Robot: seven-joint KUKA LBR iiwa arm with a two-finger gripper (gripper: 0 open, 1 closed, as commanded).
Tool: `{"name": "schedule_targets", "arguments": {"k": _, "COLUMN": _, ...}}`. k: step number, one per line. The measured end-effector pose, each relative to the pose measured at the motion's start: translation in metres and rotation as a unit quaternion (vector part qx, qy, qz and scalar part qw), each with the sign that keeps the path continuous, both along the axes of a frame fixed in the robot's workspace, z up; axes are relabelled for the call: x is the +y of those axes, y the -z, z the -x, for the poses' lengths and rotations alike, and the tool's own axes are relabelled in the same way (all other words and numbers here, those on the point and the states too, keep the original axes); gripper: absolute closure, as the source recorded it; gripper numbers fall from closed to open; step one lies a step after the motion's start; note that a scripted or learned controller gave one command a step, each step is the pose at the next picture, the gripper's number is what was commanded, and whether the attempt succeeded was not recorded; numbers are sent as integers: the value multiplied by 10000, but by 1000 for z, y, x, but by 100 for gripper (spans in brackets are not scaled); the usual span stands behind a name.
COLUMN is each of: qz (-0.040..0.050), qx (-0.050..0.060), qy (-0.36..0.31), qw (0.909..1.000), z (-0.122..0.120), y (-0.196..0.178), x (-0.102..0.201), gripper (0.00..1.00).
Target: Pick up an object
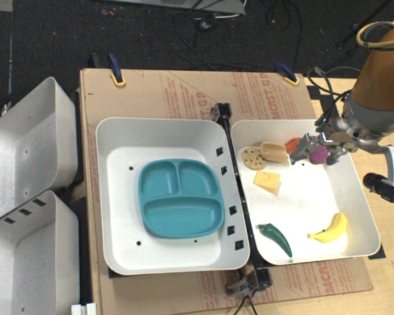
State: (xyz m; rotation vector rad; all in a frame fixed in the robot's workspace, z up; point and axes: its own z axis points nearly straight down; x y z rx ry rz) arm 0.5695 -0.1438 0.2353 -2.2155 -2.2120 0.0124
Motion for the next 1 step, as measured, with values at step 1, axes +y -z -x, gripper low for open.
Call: {"name": "schedule_targets", "arguments": {"k": 1, "qz": 10, "qx": -63, "qy": -14, "qw": 10000, "z": -3, "y": -7, "x": 0, "gripper": 0}}
